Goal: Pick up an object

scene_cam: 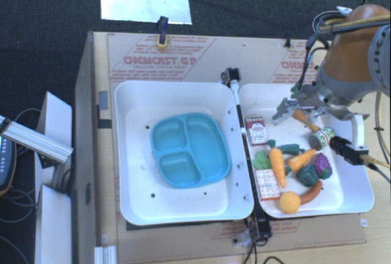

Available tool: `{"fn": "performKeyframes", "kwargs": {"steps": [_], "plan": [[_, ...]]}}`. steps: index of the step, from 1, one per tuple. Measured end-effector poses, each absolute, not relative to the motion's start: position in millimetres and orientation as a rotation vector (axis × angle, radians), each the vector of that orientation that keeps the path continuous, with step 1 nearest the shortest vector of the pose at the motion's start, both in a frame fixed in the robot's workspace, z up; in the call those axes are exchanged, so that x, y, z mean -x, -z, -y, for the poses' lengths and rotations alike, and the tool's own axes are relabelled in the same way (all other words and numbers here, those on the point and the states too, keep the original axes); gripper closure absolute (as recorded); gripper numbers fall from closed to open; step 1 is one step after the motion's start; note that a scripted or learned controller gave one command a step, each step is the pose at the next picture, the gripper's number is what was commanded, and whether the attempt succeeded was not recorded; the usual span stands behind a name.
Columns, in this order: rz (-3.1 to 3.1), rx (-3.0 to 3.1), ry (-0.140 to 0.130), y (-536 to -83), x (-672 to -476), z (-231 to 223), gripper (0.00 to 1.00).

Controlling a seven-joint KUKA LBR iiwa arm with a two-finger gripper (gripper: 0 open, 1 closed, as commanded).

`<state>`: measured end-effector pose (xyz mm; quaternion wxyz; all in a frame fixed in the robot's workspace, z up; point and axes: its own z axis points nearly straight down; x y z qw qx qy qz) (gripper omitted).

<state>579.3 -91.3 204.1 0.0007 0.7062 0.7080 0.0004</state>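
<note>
Nothing is lifted yet — the gripper [292, 111] hangs low in the right bin [360, 195] toward the frame's upper right, grip impossible to tell, the toys — carrot [278, 165] among them — lying below it.

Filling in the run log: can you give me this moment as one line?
gripper: over right bin, far end | holding: nothing seen | toy carrot: lying in right bin | blue divided tray: left bin

Red print "CHEMCAST GP" repeats on brown protective paper sheet [160, 61] covering tabletop, behind white bins; partly cut off at right. Small red-white cards' print illegible.
</note>
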Motion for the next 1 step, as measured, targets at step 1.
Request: {"fn": "performKeyframes", "kwargs": {"steps": [1], "plan": [[-2.222, -2.220, 0.000, -161.4, -545.3, 103.2, 0.00]]}}
